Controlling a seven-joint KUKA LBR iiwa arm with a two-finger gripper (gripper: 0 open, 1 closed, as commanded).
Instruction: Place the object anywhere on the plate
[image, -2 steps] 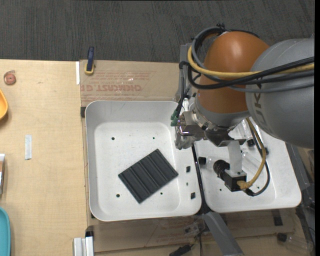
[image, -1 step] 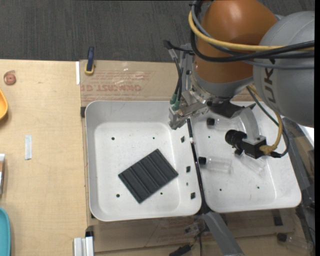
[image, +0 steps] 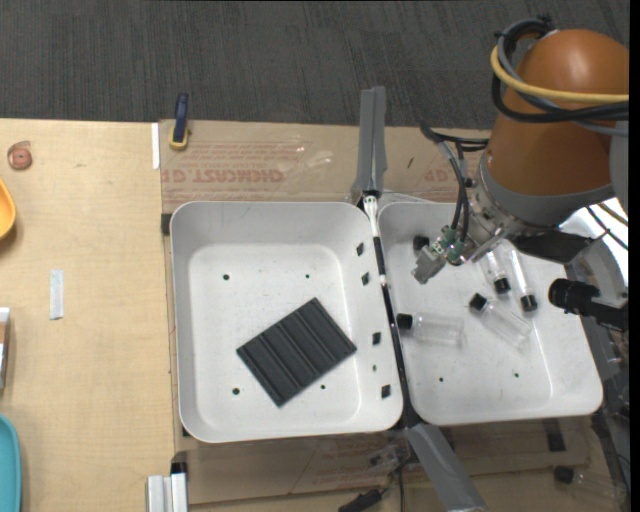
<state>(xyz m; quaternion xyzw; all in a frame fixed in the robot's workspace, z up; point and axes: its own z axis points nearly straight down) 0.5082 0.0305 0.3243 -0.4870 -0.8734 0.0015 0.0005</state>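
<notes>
Two shallow white bins sit side by side on the worktop (image: 90, 200), which fills the middle of the frame. The left bin (image: 200, 235) holds a dark ribbed rectangular plate (image: 297, 351), lying flat and turned at a slant near the bin's lower centre. The right bin (image: 560, 390) holds several small clear plastic vials with black caps: one vial (image: 437, 328) lies on its side at the bin's left part, a second (image: 503, 315) lies tilted near the centre, and a third (image: 499, 270) sits just above it, partly under the arm. The arm (image: 560, 110) (orange-brown dome, yellow cable looped on top) comes in from the upper right, and its gripper (image: 436, 256) hangs over the upper left part of the right bin, above the vials; whether it is wide or narrow I cannot tell from this angle. A blue-handled clamp (image: 180, 120) stands at the cardboard's upper edge.
</notes>
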